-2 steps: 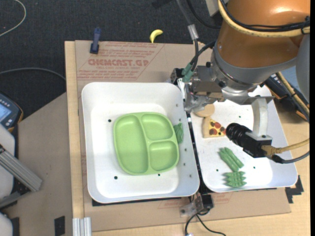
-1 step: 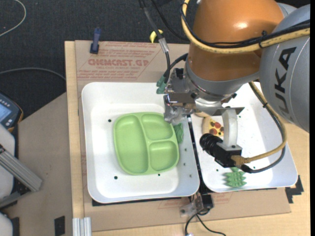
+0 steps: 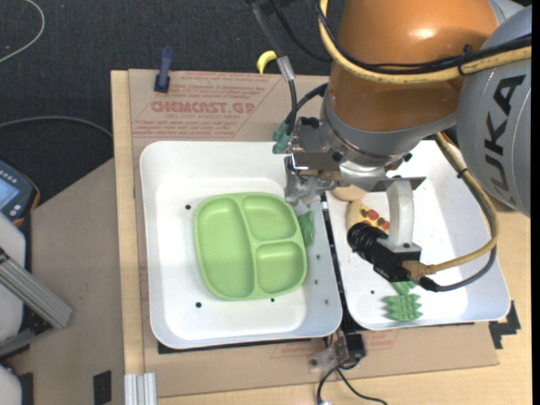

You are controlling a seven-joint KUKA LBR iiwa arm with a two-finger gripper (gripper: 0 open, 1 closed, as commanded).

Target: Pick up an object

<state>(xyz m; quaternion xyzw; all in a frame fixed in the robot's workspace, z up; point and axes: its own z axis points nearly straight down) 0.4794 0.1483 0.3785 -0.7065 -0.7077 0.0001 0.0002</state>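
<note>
At left, white bin (image 3: 164,201): green three-part plate (image 3: 249,247), flat, centred. Over the wall the bins share: pincer (image 3: 299,194), low, just beside the plate's right rim; whether open or holding anything, cannot tell. Right bin (image 3: 443,226): green ridged piece (image 3: 403,308), near front edge.

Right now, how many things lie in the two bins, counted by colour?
Green: 3 (divided plate, small piece at its right edge, ridged piece in the right bin)
Tan: 1 (rounded thing, partly hidden)
Red and yellow: 1 (small thing, too small to name)
Total: 5
</note>
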